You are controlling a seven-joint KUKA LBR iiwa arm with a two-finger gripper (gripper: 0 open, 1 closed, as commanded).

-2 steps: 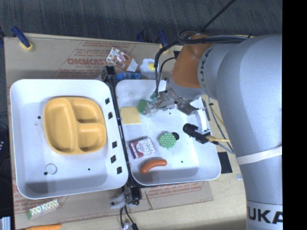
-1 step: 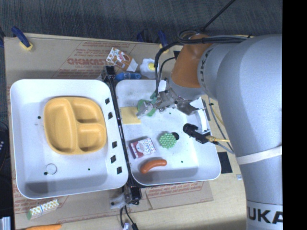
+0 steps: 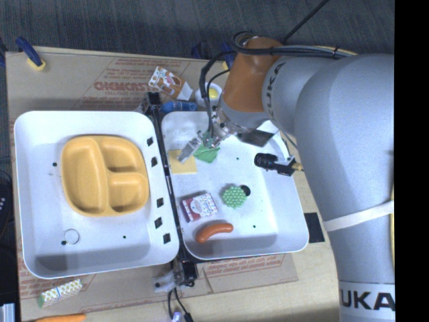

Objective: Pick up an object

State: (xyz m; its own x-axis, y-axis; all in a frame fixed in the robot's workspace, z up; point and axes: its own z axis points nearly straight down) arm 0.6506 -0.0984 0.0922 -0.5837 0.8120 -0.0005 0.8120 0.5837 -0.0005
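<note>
1. We see two shallow white bins side by side on a cardboard-covered bench.
2. The left bin (image 3: 27, 180) holds a yellow divided tray (image 3: 105, 174) near its middle.
3. The grey arm (image 3: 315, 106) reaches in from the right over the right bin (image 3: 285, 230).
4. Its gripper (image 3: 201, 143) sits low near the right bin's far left corner, over a green object (image 3: 208, 155) that lies just beside a yellow block (image 3: 184, 162); we cannot tell whether the claw grips it.
5. Toward the near edge lie a red packet (image 3: 199, 206), a green studded ball (image 3: 233, 196) and an orange sausage (image 3: 214, 231).
</note>
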